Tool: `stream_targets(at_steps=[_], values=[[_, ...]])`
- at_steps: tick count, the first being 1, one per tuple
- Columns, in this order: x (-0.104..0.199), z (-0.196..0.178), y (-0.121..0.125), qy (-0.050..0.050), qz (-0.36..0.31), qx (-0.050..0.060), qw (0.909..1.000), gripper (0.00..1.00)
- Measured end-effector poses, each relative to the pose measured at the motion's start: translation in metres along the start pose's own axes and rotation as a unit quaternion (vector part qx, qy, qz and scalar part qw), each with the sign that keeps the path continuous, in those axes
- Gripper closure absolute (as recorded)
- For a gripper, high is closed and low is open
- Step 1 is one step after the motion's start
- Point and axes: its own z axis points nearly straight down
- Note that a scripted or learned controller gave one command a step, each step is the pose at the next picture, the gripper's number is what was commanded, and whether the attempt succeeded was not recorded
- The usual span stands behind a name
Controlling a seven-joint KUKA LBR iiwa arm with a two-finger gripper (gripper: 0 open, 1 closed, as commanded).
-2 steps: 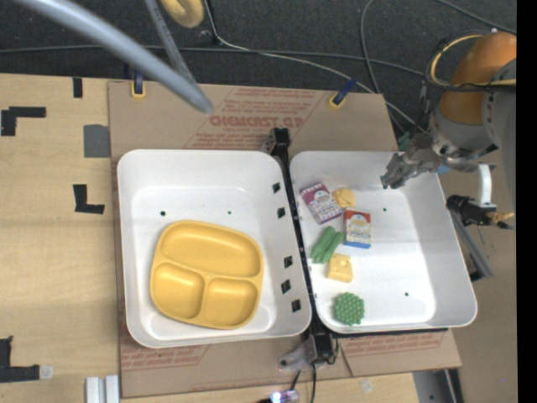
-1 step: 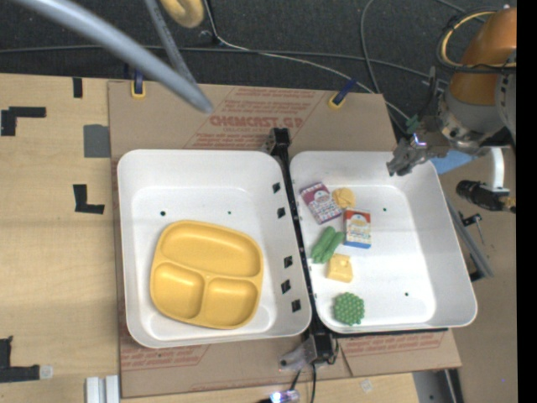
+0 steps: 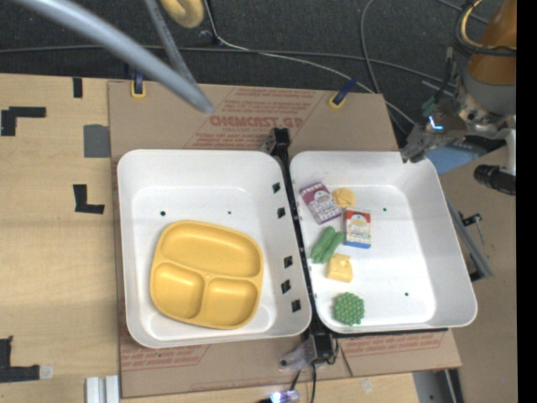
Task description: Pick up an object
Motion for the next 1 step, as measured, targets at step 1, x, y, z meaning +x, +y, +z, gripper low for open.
stream_targets(at_steps=[1], values=[[0.0595, 0.0037, -0.0193, 0.002, -0.002, 0.003, 1.0, 1.0]])
